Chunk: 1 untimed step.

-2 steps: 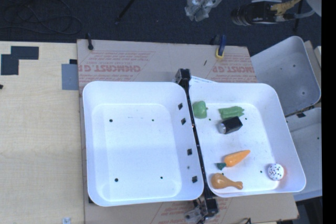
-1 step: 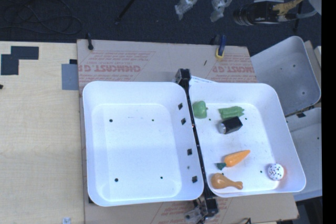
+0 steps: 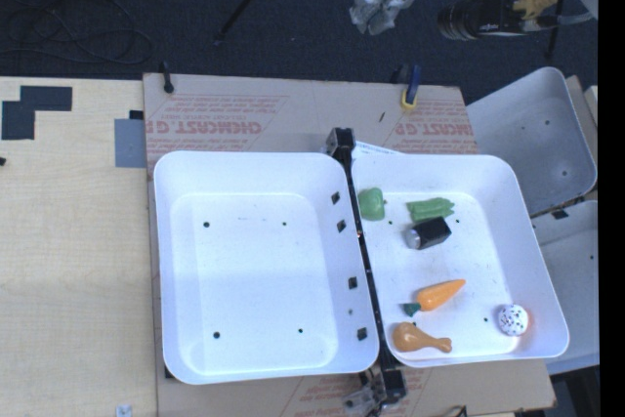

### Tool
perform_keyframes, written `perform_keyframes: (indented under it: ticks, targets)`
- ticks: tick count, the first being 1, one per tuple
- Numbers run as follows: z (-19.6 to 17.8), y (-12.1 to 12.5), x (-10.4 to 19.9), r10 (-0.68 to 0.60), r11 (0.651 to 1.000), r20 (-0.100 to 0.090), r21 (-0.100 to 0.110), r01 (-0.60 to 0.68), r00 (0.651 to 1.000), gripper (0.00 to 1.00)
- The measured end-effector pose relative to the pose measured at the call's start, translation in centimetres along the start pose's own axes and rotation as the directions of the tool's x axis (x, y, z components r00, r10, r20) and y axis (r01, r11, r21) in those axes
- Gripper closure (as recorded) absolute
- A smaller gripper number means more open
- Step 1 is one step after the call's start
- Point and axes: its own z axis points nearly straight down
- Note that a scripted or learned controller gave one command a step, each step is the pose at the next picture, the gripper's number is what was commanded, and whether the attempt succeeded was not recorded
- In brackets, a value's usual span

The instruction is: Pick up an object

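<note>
The right bin point(image 3: 508, 181) holds several small objects. A light green lump point(image 3: 371, 203) lies by the divider, and a darker green pepper-like piece point(image 3: 430, 208) sits just right of it. Below the pepper rests a black cylinder point(image 3: 428, 233). An orange carrot point(image 3: 439, 294) lies lower down, a tan drumstick-shaped toy point(image 3: 420, 339) is at the front rim, and a white dotted ball point(image 3: 512, 318) sits in the front right corner. My gripper point(image 3: 381, 0) hangs at the top of the view, far behind the bins and over the dark floor, away from all objects.
The left bin point(image 3: 176, 210) stands beside the right one on a cardboard sheet point(image 3: 244, 117). A black divider strip point(image 3: 354, 249) runs between the bins. A grey metal plate point(image 3: 547, 132) lies at the right. Cables trail on the floor behind.
</note>
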Motion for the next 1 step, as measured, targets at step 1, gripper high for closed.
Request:
perform_keyframes:
  ticks: [1]
  targets:
    - [0.04, -0.01, 0.03, -0.001, 1.000, 0.000, 0.001, 0.001, 1.000, 0.00]
